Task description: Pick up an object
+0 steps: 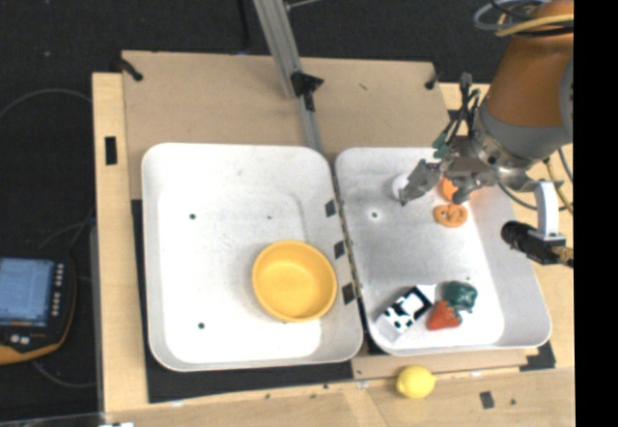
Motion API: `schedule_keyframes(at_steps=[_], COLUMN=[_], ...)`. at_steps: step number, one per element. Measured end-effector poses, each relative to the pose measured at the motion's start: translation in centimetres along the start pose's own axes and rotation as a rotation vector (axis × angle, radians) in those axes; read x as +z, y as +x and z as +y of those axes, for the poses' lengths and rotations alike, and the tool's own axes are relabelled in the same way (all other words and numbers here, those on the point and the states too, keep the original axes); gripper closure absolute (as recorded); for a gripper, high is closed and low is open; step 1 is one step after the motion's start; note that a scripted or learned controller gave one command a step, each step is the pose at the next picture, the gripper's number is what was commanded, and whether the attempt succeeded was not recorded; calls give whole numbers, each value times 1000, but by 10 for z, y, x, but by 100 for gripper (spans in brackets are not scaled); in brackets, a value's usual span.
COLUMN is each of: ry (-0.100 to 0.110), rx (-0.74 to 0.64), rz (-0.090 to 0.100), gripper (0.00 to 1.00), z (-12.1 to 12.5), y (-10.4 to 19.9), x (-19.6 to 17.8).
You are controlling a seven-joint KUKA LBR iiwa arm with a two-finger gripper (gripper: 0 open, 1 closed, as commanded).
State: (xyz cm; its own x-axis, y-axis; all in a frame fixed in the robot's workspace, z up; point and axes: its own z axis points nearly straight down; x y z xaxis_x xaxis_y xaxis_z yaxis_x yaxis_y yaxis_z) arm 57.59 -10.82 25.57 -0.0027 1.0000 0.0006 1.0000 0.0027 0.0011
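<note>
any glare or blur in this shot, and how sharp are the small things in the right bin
Camera view: even, soft lighting, no hard glare on the white bins; the yellow bowl casts only a faint shadow. Small items are soft and low-resolution: the orange piece near the gripper and the black-and-white block lack fine detail.

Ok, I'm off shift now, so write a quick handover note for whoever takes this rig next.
Gripper: open, low in the right bin, nothing between its fingers.
Small orange object: lies just beside the gripper, in the right bin.
Near corner of that bin: black-and-white block, red and green strawberry toy.
Yellow bowl: left bin.
Yellow lemon: on the bench, outside the bins.
Done: nothing lifted. Left: grasp and raise one object.
</note>
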Motion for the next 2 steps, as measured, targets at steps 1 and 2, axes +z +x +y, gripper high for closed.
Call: schedule_keyframes(at_steps=[1, 2], ry=[-1, 6], rx=[1, 4], rz=[0, -2], gripper=[0, 0], z=[0, -2], y=[0, -1], x=[0, 63])
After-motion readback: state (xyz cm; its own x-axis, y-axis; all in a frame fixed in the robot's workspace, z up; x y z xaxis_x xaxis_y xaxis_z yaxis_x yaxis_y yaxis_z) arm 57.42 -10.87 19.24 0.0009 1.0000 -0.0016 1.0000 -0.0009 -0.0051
